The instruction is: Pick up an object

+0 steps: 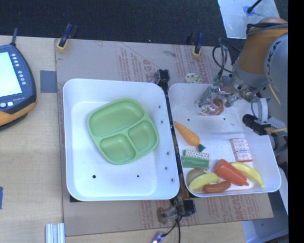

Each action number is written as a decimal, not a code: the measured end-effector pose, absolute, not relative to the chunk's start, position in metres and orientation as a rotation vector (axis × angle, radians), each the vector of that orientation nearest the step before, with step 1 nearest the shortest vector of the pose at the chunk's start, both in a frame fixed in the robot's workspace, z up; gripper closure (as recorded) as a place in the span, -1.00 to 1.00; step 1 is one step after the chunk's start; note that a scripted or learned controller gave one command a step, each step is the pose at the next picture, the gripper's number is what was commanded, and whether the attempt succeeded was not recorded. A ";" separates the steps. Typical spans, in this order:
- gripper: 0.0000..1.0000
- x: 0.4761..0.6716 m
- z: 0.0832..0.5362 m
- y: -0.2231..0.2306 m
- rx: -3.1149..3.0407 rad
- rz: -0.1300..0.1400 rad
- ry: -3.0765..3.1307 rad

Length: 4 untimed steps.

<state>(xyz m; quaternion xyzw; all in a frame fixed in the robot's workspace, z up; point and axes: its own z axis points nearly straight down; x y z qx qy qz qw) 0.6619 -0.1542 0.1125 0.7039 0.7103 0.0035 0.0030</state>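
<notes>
Grey arm [263, 49] with orange band comes in at upper right of frame, reaching down-left into the right bin [273, 151]. Tool [219, 94] sits low over the upper part of that bin, right at a small crinkly clear packet [211, 107] with red-brown contents. Tool overlaps the packet's top edge; can't tell if it is clenched or released, and can't tell if the packet is actually grasped.

Other items in the right bin: orange carrot [186, 133] near the left wall, mid-height. Green block [195, 160] below it. Small red-and-white box [241, 149] toward the right side. Cluster at the bottom: yellow banana [203, 181] at lower left, brown sausage [217, 187] just beside it, red-orange pepper-like piece [230, 172] in the middle, second yellow banana [249, 173] to the right, touching it. A brownish round thing sits partly under the left banana, too hidden to name.

Left bin [76, 135] holds a green divided plate [122, 130] with three compartments, lying flat, roughly centre.

Both bins rest on cardboard on the counter [25, 176]. Handheld pendant [7, 85] with screen at far left edge. Blue clamps [66, 36] along the cardboard's top edge.
</notes>
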 end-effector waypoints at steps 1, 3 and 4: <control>1.00 0.656 0.135 -0.213 2.220 -0.002 2.224; 1.00 0.604 0.209 -0.155 2.219 -0.003 2.227; 1.00 0.617 0.203 -0.109 2.216 -0.005 2.230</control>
